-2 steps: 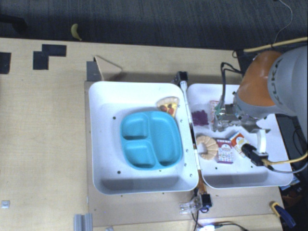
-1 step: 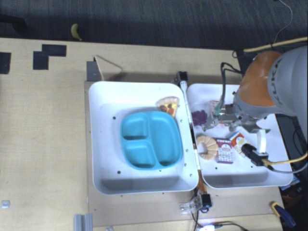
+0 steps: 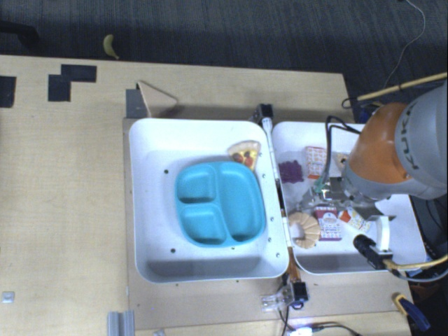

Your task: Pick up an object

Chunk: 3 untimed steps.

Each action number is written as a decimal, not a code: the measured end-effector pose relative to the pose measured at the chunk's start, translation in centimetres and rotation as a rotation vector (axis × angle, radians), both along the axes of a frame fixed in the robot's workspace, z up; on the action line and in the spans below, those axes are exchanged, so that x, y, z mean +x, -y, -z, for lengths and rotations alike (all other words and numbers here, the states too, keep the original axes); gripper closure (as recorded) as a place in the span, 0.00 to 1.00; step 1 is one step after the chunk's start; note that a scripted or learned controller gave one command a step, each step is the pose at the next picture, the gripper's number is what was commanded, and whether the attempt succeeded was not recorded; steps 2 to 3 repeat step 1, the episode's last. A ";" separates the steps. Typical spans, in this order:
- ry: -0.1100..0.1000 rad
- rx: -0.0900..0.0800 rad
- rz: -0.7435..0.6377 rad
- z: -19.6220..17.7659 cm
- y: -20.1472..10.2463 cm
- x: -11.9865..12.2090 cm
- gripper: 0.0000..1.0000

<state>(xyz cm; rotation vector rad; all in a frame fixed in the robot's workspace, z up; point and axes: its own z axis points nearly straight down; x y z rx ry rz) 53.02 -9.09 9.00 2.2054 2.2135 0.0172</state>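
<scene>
Gripper [image 3: 323,196] low in right bin [image 3: 402,233] among crowded snacks [image 3: 308,228]; finger state impossible to tell. Likely risk: pinching two items or slipping off.

Claw [image 3: 323,196] down in the right bin [image 3: 399,254] among small items; blue tray [image 3: 220,203] sits in the left bin [image 3: 150,208].

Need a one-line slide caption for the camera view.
KUKA arm's gripper low among small items in the right bin; blue tray in the left bin.
</scene>
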 end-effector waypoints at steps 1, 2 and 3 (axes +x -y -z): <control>-0.001 0.003 -0.001 -1.0 -0.1 0.1 1.00; -0.001 0.003 -0.001 -1.0 -0.1 0.1 1.00; -0.001 0.003 -0.001 -1.0 -0.1 0.1 1.00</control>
